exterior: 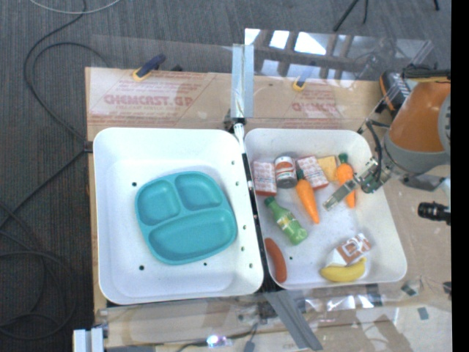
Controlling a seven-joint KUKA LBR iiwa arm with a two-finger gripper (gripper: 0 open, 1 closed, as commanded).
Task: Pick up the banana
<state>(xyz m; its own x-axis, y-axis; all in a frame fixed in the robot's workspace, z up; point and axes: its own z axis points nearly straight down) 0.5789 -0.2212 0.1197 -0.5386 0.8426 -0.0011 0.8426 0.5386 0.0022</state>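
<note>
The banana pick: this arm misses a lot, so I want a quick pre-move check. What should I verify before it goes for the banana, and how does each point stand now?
1. Banana visible and unburied, near the front edge of the right bin: ok.
2. Gripper positioned over the banana: not ok; it hangs further back in the bin, beside the small carrot.
3. Nothing carried between the fingers: cannot tell at this size.
4. Space around the banana: not ok; a small red and white carton lies right against it.
5. Path forward to the banana: ok, probably; bare bin floor lies between, with the green bottle and sausage off to the side.
</note>
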